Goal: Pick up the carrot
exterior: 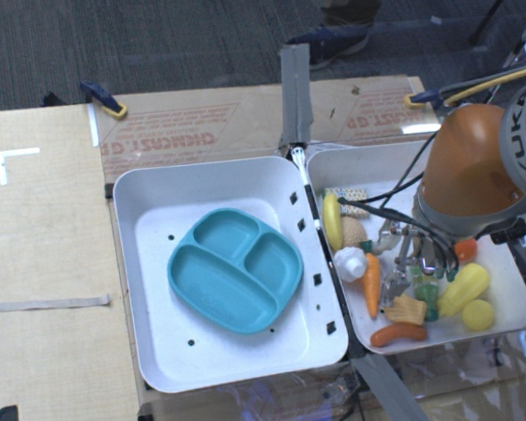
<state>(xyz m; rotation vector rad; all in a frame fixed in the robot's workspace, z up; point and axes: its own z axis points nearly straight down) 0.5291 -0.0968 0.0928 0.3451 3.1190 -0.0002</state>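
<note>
Carrot (372, 284) lies in the right bin (516, 317), near that bin's left wall, long axis roughly up-down in the camera view, thin end toward the near edge. Gripper (407, 269) hangs low over the bin just to the carrot's right; nothing visible between its parts, and whether it stands wide or narrow cannot be told, since cables and metal blur together there. Crowding is the main risk, by my reading: a white bottle-like piece (350, 263) touches or nearly touches the carrot's top end, a banana (332, 221) sits just above that, a tan waffle-like piece (408, 311) lies at the tip, and a reddish sausage (398, 334) just beyond. A descent slightly off could close on a neighbour, or push the carrot against the wall. The carrot is tapered and probably slick, so a pinch near the tip may squirt it out. Room: little on the carrot's left, with the wall close by; some bare floor between carrot and gripper. Left bin (142, 266) holds a blue divided plate (235, 271), well apart, no hindrance. Clear space overhead for lifting straight up.
</note>
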